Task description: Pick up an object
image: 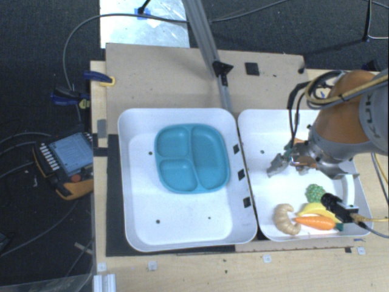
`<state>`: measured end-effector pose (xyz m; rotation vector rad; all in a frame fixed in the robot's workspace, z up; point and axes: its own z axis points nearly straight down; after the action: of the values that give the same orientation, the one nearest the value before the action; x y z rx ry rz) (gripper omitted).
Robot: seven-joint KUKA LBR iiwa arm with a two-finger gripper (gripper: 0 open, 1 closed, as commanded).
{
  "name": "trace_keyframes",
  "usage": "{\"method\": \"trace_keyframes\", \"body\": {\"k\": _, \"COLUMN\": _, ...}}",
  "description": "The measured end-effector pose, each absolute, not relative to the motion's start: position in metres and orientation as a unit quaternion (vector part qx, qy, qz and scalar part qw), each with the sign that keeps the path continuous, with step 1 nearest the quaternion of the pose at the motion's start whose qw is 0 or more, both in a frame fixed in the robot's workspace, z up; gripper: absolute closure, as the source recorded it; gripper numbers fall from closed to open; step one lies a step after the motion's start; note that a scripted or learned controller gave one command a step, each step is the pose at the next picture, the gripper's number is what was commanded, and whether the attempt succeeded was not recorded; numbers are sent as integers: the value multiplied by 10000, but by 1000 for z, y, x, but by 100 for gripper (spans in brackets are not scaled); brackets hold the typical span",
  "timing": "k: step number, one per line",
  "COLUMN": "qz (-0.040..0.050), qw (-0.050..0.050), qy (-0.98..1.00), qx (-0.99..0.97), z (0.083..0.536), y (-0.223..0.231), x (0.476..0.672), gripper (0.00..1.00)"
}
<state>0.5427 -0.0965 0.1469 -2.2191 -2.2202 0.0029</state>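
Observation:
My gripper (278, 165) hangs over the middle of the right bin (267, 129), with nothing seen between its fingers. Toy food lies in that bin's near right corner: a tan peanut-shaped piece (285, 218), an orange carrot (316, 222), a yellow banana (316, 210) and a green broccoli (315, 193). These pieces sit below and to the right of the gripper, apart from it. The orange-banded wrist (340, 117) reaches in from the right above them.
The left bin (137, 181) holds a blue divided plate (192, 157). A black divider strip (241, 174) runs between the bins. A slanted grey pole (203, 32) crosses the back. Cables and a handheld device (65, 157) lie on the floor at left.

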Motion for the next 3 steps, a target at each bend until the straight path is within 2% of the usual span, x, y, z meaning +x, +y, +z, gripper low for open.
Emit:
{"method": "trace_keyframes", "body": {"k": 1, "qz": 5, "qw": 9, "qy": -7075, "qx": -7067, "z": 104, "y": -92, "x": 546, "gripper": 0}}
{"method": "trace_keyframes", "body": {"k": 2, "qz": -8, "qw": -7, "qy": -7074, "qx": -7068, "z": 117, "y": -92, "x": 547, "gripper": 100}}
{"method": "trace_keyframes", "body": {"k": 3, "qz": -19, "qw": -24, "qy": -7089, "qx": -7053, "z": 179, "y": -87, "x": 550, "gripper": 100}}
